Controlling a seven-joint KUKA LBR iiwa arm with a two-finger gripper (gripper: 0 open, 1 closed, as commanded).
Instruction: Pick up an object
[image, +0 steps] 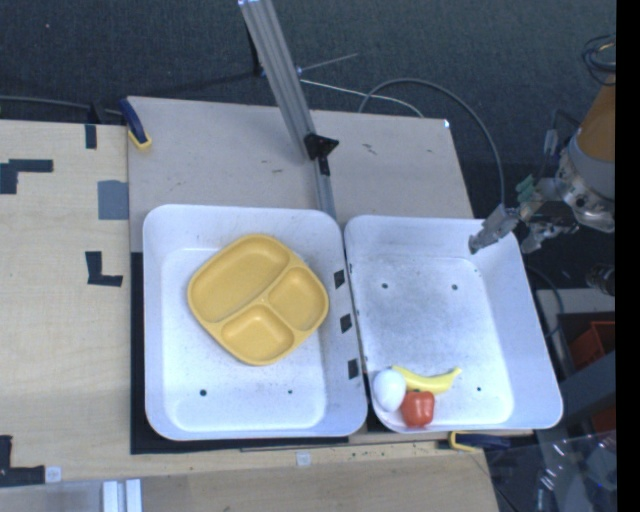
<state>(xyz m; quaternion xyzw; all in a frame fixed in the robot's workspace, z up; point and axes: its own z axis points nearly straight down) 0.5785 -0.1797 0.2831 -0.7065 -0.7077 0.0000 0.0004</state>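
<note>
In the right bin (500, 300), three small objects are huddled at the near left corner: a white egg-shaped ball (389, 389), a yellow banana (432, 379) and a red pepper-like toy (419, 407). My gripper (508, 234) hovers over the far right rim of that bin, well away from them. It is open, with nothing between its fingers. The grey wrist with its orange band (600, 130) enters from the right edge.
A yellow three-section plate (258, 298) lies in the left bin (160, 330). A slanted metal post (290, 85) rises behind the seam between the two bins. A thin cable (480, 130) loops over the bench behind the right bin.
</note>
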